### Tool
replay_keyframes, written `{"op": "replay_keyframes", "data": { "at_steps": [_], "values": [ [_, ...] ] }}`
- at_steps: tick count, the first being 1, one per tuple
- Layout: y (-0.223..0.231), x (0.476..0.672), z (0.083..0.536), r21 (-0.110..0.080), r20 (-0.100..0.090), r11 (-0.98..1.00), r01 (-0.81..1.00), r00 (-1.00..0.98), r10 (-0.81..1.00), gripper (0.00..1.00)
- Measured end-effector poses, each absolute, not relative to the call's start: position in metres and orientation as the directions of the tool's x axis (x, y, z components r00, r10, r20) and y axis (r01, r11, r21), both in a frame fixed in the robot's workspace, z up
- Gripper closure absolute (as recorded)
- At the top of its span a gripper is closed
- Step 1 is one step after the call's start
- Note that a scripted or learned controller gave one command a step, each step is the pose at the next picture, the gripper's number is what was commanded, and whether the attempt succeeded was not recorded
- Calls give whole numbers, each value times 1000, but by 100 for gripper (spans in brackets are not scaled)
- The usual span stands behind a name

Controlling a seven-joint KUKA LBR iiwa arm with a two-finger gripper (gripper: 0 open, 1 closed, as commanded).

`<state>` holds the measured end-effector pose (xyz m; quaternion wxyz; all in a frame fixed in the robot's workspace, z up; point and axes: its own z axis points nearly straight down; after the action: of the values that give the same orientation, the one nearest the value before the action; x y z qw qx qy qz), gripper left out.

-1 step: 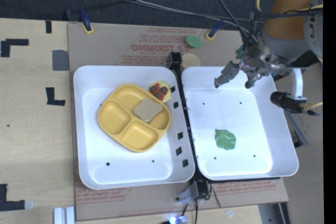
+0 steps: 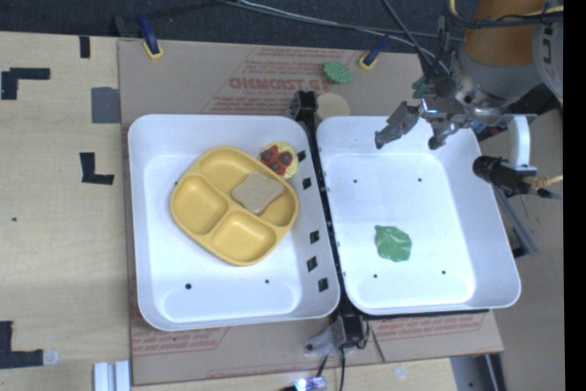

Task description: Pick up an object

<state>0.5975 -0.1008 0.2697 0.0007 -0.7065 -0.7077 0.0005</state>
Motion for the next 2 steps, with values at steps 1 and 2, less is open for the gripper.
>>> {"op": "replay_keyframes", "data": {
  "at_steps": [1,2],
  "values": [
    [-93,603,220,-6,-1,2,1000,-2,1000,0],
    [-95,599,156,-7,-1,1,1000,-1,1000,0]
  ]
}}
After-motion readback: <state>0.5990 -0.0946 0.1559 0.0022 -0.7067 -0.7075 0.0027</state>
